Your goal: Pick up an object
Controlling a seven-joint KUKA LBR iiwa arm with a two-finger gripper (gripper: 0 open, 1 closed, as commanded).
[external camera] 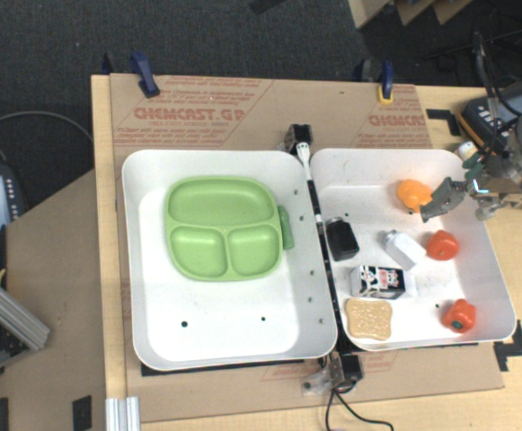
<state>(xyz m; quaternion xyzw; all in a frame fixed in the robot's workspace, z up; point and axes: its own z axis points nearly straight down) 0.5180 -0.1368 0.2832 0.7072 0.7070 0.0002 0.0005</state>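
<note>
Red "CHEMCAST" lettering marks the brown board (198, 106); the gripper (463, 196) near the orange (411, 193) has jaws spread.

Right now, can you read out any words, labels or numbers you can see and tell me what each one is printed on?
"CHEMCAST G P", red print, left side of the brown cardboard sheet under the bins.
"CHEMCAS", the same red print cut off, on the sheet's right side.
Smaller red lines under both prints: too blurred to read.
Small black-and-white carton in the right white bin: markings too small to read.
</note>
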